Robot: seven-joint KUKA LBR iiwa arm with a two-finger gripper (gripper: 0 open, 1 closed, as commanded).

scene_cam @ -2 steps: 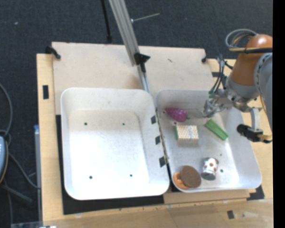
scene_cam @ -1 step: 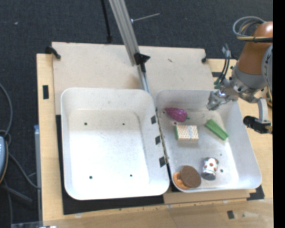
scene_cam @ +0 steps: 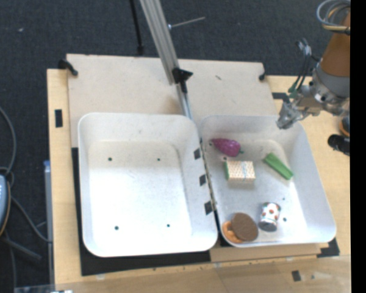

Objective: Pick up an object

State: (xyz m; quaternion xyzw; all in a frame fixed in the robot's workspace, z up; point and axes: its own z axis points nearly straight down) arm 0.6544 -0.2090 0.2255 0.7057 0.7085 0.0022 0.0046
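Gripper (scene_cam: 285,119) hovering over far-right rim of right bin (scene_cam: 317,188); can't tell how it's set, nothing seen in grip. Objs sitting in right bin: purple piece (scene_cam: 226,145) far-left, green block (scene_cam: 278,166) right, checkered block (scene_cam: 240,171) mid, brown disc (scene_cam: 244,226) near.

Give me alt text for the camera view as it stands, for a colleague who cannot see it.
The gripper hangs over the far right corner of the right bin, which holds a purple object, a green block, a pale sponge-like block, a brown disc and a small spotted object. The left bin sits beside it.
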